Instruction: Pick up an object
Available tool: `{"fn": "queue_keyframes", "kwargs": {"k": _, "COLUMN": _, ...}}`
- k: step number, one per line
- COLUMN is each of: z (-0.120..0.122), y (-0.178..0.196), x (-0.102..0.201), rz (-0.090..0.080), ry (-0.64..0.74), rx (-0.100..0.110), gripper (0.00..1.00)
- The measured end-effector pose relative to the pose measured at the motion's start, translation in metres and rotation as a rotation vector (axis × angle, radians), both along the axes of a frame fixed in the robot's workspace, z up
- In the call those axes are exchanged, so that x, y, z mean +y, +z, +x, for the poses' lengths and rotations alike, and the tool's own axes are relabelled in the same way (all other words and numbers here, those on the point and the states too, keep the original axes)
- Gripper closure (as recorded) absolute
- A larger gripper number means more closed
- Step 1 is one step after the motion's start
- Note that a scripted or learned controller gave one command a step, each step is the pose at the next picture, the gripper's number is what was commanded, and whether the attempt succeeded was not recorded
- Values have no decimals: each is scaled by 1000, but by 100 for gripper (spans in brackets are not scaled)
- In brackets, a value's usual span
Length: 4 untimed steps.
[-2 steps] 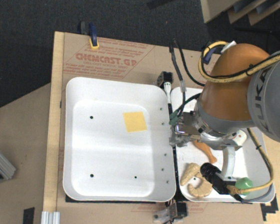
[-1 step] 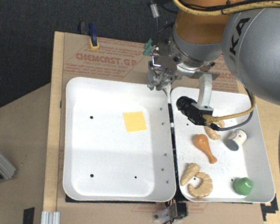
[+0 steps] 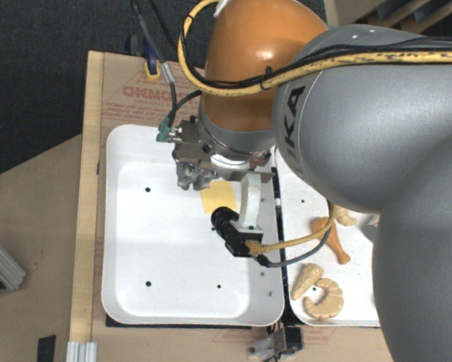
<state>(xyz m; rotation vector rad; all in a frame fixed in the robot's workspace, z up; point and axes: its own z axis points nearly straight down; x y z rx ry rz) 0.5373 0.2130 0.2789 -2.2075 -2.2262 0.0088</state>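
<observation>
A flat pale yellow piece [image 3: 219, 196] lies on the floor of the left bin [image 3: 157, 290], near its back right corner. My gripper [image 3: 218, 190] hangs straight over it under the orange wrist band. A grey finger [image 3: 187, 176] stands to the left of the piece and a white finger [image 3: 249, 205] to its right. The fingers are spread apart, wider than the piece, so the gripper is open. The wrist hides the back edge of the piece. Whether the fingertips touch the bin floor I cannot tell.
The right bin [image 3: 356, 317] holds a curled tan pastry [image 3: 327, 300], a small beige peanut-shaped item [image 3: 306, 278] and an orange stick [image 3: 337, 246]. A black connector with a yellow cable [image 3: 234, 234] hangs beside the white finger. The grey arm covers the right bin's far side.
</observation>
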Motion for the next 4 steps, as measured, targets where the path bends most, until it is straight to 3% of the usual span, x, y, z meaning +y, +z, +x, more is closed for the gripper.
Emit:
{"fn": "queue_keyframes", "kwargs": {"k": 2, "z": 53, "y": -95, "x": 11, "rz": -3, "ry": -10, "rx": -2, "gripper": 100}}
{"fn": "queue_keyframes", "kwargs": {"k": 4, "z": 53, "y": -71, "x": 12, "rz": 0, "ry": -9, "rx": -9, "gripper": 100}}
